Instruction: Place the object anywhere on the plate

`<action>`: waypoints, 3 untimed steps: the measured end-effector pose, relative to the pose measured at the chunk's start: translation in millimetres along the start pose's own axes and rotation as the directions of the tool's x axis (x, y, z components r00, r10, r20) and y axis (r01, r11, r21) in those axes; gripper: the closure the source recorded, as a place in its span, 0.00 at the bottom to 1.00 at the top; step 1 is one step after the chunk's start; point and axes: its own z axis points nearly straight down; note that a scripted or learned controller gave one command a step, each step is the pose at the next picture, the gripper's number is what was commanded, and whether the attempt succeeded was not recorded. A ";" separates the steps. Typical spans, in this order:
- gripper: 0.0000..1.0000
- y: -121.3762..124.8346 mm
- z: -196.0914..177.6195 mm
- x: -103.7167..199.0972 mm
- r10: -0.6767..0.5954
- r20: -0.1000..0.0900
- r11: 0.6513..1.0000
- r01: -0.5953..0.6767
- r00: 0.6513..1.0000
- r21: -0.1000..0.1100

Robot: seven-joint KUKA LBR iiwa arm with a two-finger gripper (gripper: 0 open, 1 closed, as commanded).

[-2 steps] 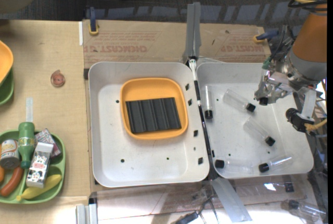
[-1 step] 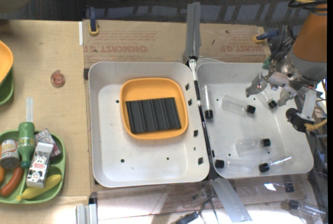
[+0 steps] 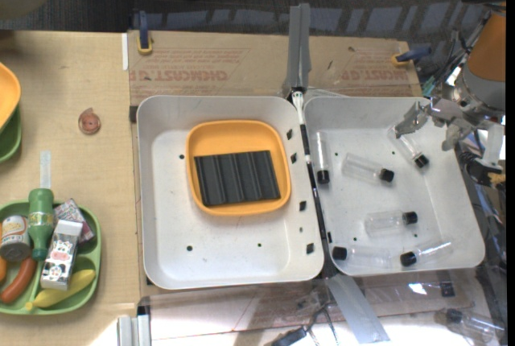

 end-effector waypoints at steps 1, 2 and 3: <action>0.00 56.3 -2.6 1.4 -0.068 0.000 0.998 0.068 0.998 -0.001; 0.00 59.0 -29.0 -6.5 -0.155 0.001 0.988 0.155 0.988 -0.004; 0.00 59.7 -24.6 -8.7 -0.288 0.000 0.958 0.288 0.958 -0.003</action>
